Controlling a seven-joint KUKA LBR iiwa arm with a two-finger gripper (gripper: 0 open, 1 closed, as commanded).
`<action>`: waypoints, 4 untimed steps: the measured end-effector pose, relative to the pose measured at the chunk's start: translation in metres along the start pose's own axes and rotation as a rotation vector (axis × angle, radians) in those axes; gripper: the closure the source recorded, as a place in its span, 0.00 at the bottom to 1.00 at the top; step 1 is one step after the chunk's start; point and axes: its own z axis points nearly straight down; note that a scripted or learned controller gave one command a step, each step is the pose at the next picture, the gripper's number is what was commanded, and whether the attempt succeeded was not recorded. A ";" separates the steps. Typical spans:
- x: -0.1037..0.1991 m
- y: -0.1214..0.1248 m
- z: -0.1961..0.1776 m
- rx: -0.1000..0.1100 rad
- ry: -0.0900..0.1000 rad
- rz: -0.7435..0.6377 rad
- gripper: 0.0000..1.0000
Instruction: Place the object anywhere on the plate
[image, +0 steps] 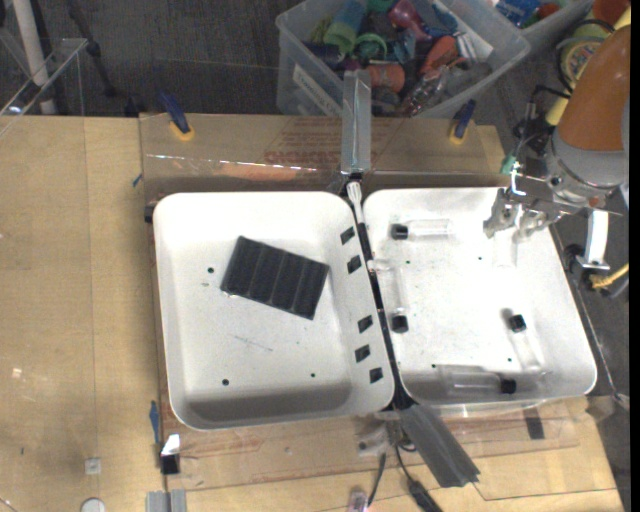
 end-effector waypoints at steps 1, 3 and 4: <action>0.037 -0.007 -0.080 -0.002 0.001 0.212 1.00; 0.090 -0.008 -0.103 0.000 0.002 0.696 1.00; 0.101 -0.043 -0.175 -0.001 0.004 1.117 1.00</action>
